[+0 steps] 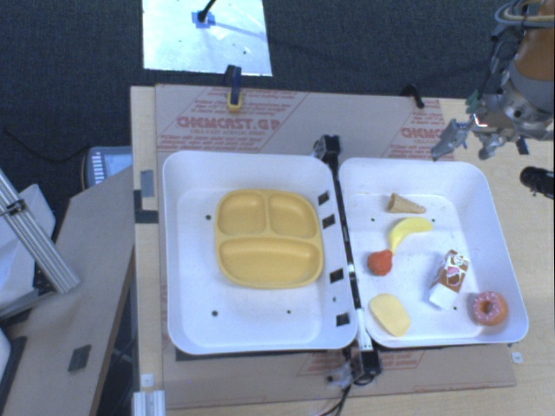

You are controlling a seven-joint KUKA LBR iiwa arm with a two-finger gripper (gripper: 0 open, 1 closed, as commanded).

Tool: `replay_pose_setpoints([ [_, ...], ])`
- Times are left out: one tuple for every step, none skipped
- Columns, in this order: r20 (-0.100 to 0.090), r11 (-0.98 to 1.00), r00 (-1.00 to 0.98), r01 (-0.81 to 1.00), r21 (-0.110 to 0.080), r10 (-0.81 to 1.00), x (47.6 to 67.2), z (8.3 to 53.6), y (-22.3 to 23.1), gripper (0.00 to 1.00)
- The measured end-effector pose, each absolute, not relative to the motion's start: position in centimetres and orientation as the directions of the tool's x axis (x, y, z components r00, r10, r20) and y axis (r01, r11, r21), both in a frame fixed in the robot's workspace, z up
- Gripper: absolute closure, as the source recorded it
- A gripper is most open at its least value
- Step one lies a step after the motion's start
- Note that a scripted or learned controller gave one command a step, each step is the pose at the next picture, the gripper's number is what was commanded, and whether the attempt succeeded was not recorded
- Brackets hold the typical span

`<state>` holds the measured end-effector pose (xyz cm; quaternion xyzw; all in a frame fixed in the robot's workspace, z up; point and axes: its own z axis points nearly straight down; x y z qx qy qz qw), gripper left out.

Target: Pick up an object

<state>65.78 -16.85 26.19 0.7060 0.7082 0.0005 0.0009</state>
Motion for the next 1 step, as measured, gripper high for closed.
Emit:
replay_pose_setpoints([
  [0.0, 0.003, -0.003, 1.0, -0.001, 1.0, 65.83, 22.04, -16.6, 0.0],
])
